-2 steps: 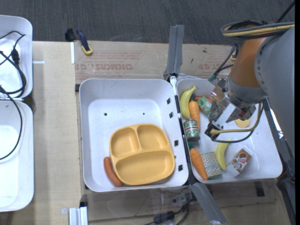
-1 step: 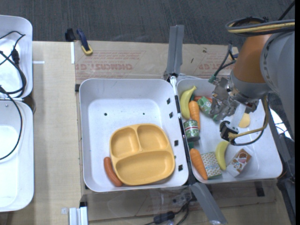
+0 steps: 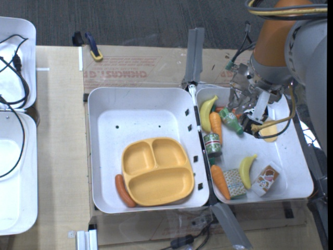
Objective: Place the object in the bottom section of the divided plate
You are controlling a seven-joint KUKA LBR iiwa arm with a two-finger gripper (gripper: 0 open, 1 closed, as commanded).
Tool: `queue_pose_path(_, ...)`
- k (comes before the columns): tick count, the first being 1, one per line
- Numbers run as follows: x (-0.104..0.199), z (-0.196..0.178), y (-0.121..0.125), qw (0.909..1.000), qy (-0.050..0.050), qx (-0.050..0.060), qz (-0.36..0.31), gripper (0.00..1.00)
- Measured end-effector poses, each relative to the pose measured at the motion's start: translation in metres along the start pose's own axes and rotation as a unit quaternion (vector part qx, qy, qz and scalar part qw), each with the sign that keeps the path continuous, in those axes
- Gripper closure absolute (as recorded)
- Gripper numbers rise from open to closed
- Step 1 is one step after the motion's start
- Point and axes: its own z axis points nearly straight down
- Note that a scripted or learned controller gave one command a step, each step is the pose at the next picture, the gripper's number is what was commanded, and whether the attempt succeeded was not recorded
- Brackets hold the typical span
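You have the gripper point(image 3: 248, 110) low over the right bin point(image 3: 302, 186) with its fingers pinched on the small green plastic bottle point(image 3: 230, 121), seemingly to carry it to the yellow divided plate point(image 3: 156, 171) in the left bin point(image 3: 104, 139).

A robotics lab: a bench point(image 3: 57, 113) with white bins point(image 3: 104, 139), toy food and loose cables point(image 3: 13, 77).

Arm point(image 3: 291, 40) reaching in from the right, orange band showing above the wrist; gripper point(image 3: 248, 107) pointing down and left, hanging low at upper right.
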Motion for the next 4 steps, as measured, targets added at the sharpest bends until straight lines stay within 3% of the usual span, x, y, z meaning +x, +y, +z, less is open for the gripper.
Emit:
queue_pose_path(1, 0.008, -0.123, 0.012, 0.9983, 0.0, 0.0, 0.058, 1.0)
queue_pose_path(2, 0.069, -0.056, -0.039, 0.9978, -0.001, 0.002, 0.066, 1.0)
queue_pose_path(3, 0.038, -0.097, -0.081, 0.9965, -0.001, 0.001, -0.083, 1.0)
queue_pose_path(4, 0.042, 0.006, -0.162, 0.9991, -0.001, 0.001, -0.043, 1.0)
